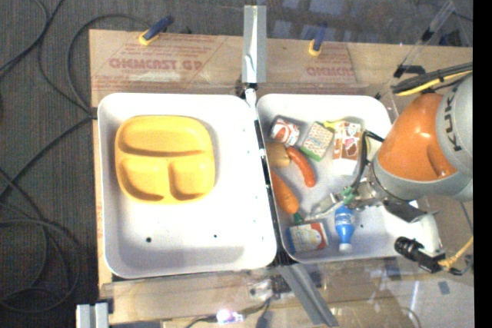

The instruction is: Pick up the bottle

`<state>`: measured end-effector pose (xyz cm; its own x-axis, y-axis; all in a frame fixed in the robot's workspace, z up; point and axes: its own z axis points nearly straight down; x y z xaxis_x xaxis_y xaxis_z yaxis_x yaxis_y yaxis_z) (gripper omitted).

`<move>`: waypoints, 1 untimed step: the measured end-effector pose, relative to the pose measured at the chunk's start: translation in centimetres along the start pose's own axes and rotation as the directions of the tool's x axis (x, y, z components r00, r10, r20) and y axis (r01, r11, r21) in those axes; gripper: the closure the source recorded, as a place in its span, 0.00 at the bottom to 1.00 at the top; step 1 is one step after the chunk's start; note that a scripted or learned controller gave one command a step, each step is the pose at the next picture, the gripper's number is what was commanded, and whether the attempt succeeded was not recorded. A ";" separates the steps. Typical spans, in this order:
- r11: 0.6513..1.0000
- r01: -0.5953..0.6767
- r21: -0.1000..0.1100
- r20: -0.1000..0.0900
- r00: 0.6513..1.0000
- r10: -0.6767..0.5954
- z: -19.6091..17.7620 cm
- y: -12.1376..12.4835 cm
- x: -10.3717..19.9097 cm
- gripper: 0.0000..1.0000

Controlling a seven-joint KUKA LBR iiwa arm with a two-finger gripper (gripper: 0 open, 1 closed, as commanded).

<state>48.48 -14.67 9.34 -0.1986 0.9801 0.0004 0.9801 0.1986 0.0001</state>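
Bottle [344, 228]: small, clear-bodied, with a blue label band and a blue upper part, lying in the right-hand bin [377, 105] near its front wall. Its long axis runs roughly front to back in the camera view, tilted slightly; the blue end points toward the claw [347, 197], the pale end toward the bin's front rim. The claw sits just behind the bottle, close to its blue end; whether it touches the bottle, and whether it is open or closed, cannot be told, since the wrist and orange band [411, 146] crowd that spot. Left of the claw lie a carrot [285, 197], a red sausage [302, 166] and a red-labelled pouch [309, 237]; behind it, small cartons [347, 139]. Well to its left, the other bin holds a yellow divided tray [165, 157]. The arm is cut off at the right edge
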 end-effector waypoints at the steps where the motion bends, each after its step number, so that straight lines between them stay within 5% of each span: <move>1: 1.000 0.000 0.000 0.000 1.000 0.000 0.0 0.0 0.0 0.00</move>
<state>48.48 -14.67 9.34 -0.1983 0.9801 0.0004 0.9801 0.1983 0.0001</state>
